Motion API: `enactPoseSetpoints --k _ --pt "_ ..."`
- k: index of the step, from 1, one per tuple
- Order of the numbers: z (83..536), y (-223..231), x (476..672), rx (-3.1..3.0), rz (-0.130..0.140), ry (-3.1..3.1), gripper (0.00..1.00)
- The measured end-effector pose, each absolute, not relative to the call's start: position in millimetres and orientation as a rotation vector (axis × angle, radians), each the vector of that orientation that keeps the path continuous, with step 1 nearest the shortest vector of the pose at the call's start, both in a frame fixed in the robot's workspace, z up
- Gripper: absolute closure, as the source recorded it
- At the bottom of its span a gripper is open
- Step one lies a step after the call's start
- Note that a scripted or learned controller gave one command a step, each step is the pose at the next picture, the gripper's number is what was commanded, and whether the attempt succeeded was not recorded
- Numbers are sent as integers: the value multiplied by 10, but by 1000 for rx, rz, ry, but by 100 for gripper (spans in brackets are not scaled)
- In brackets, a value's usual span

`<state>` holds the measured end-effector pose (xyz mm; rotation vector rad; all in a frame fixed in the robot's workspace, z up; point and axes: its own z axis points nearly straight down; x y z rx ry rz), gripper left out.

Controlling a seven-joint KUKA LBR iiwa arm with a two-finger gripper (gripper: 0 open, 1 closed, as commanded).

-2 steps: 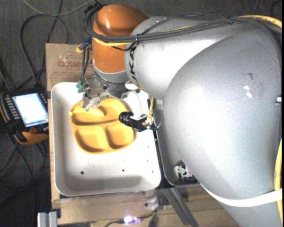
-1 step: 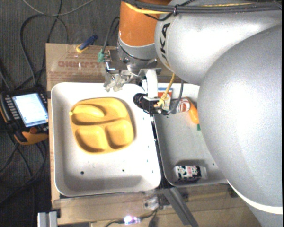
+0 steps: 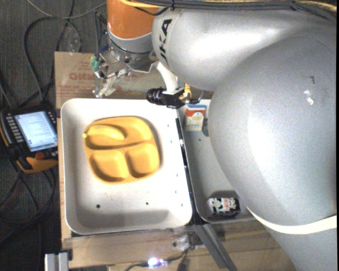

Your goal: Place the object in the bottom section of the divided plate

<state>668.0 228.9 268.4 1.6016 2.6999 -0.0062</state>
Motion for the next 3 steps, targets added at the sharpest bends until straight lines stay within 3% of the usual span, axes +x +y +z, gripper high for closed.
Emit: enactPoseSetpoints --k 1,2,3 --pt "3442 1895 6552 1721 -3 2625 100" --pt "3436 1897 6551 1721 -5 2625 0" --pt "3526 1900 6554 1719 -8 2623 100"
